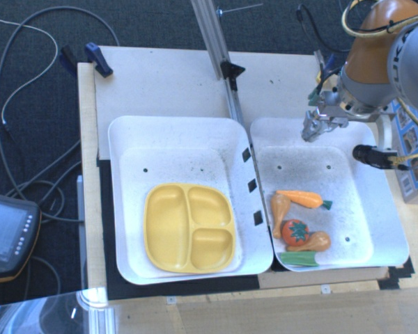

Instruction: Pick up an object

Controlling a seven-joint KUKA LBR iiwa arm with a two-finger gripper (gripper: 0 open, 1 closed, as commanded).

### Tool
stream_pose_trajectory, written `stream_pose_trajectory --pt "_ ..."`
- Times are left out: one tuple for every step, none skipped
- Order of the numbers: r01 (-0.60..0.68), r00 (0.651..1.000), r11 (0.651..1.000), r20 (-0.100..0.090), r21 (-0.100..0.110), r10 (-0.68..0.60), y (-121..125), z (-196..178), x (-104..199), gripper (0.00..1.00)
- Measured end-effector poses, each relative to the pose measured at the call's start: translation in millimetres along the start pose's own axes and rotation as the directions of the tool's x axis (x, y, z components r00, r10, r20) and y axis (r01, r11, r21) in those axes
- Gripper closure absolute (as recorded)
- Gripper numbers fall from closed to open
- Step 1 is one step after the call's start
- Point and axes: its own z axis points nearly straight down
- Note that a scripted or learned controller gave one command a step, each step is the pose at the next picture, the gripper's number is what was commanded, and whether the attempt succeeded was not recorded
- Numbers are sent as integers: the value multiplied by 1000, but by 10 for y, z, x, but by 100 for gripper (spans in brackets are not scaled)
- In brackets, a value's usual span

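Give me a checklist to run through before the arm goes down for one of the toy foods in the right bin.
1. Targets in view: ok. The carrot, tomato and green pod lie in the right bin, near its front left corner.
2. Gripper over a target: not ok. It hangs above the bin's far edge, well back from the toys.
3. Gripper free of load: ok. Nothing shows under it.
4. Finger opening: cannot tell at this angle.
5. Targets spaced for a clean grasp: not ok. The tomato touches the tan pieces beside it; the carrot has more room around it.
6. Yellow tray out of the way: ok, it sits in the left bin.
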Motion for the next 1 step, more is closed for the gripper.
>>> stream_pose_trajectory --pt "1 1000 1000 0 -1 -1 -33 -538 91 100"
